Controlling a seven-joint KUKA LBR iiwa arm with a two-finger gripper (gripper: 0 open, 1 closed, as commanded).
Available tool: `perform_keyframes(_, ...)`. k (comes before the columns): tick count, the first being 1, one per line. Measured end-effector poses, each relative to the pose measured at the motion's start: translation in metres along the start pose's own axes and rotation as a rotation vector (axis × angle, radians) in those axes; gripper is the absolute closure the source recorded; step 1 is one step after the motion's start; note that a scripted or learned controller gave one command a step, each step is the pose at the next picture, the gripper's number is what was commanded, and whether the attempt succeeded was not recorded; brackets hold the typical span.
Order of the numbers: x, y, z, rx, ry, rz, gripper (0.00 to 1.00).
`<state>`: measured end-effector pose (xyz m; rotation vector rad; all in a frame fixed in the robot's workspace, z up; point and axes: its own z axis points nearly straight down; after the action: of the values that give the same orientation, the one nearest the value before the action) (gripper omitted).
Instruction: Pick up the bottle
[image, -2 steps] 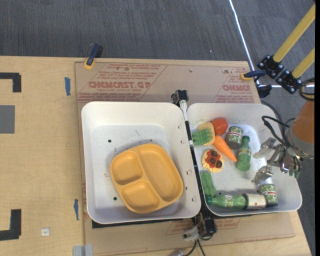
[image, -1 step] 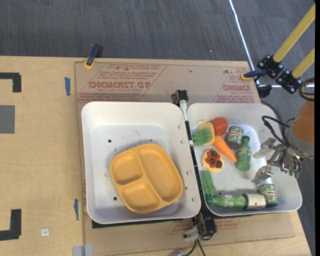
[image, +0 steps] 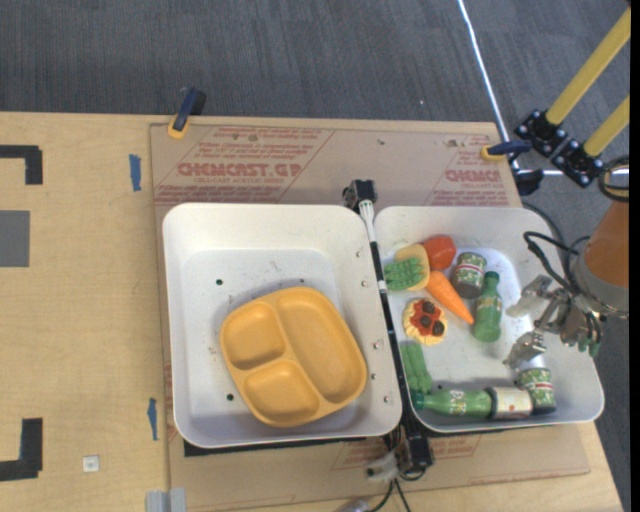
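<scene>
Bottle (image: 488, 306), small and green, lies in the right bin (image: 565, 235) near its middle, just right of the carrot (image: 451, 296) and below a small can (image: 470, 270). Its long axis runs roughly up and down in the camera view, cap toward the far rim and base toward the near one, with a slight tilt. A second, longer green bottle (image: 470, 403) lies along the near wall of the same bin, its axis running left to right, neck pointing left, with another small can (image: 537, 385) at its right end. The hand (image: 540, 320) sits over the right side of this bin, fingers spread apart and nothing between them. The small bottle lies directly to the hand's left, close by; the long one lies toward the near rim, slightly further off. Judged from this, the small bottle is the nearer target, and the fingers should close across its width. The left bin (image: 190, 300) holds a yellow divided tray (image: 292, 354).
</scene>
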<state>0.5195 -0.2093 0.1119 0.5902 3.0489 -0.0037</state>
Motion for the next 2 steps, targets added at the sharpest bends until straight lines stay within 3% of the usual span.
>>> perform_keyframes(2, 0.0000, 0.0000, 0.0000, 0.000, 0.000, 0.000, 0.00)
